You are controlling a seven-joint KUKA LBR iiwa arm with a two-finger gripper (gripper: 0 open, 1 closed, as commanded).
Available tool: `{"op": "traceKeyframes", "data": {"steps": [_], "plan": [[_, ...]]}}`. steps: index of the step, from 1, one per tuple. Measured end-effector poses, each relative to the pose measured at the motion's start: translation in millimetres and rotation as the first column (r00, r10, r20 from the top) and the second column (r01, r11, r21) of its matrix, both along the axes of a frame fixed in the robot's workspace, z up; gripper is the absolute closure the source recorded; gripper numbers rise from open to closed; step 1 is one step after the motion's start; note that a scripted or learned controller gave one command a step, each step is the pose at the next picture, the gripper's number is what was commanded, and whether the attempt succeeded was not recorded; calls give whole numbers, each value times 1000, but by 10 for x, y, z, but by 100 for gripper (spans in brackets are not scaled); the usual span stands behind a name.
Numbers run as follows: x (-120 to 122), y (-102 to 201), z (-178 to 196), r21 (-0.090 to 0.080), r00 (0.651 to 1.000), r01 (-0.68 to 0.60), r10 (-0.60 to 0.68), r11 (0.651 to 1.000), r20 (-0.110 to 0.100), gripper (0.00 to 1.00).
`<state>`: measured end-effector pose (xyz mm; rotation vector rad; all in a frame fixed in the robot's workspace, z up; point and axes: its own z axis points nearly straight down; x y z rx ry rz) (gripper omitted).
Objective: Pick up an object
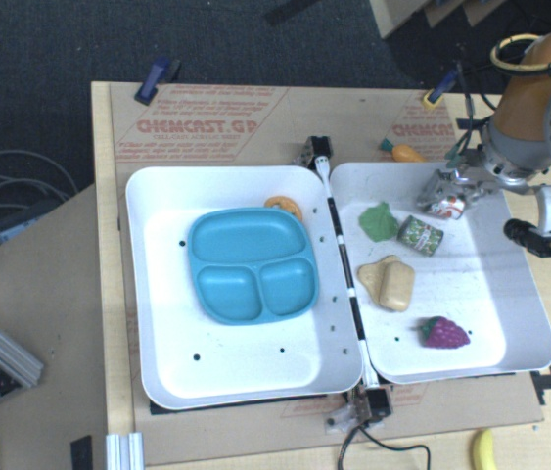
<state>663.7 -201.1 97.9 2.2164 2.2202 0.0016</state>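
My gripper (pixel 446 200) hangs low over the back of the right bin (pixel 510 311), under the grey wrist with the orange band. Just in front of it and to its left lie a dark green patterned block (pixel 420 235) and a flat green leafy piece (pixel 380 221). A beige lump (pixel 390 284) rests nearer the bin's left wall. A purple bunch of grapes (pixel 445 333) lies close to the front rim. A small white and red part sits at the gripper's tip; whether it is a held thing is unclear.
The left bin (pixel 158 341) carries a blue divided tray (pixel 253 262) with a small orange item (pixel 283 205) behind it. An orange piece (pixel 405 151) lies on the board behind the right bin. A yellow item (pixel 483 448) sits at the bottom edge.
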Motion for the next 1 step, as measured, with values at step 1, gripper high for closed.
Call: {"op": "traceKeyframes", "data": {"steps": [1], "plan": [[36, 943, 407, 4, 1000, 0, 0, 1000, -2, 100]]}}
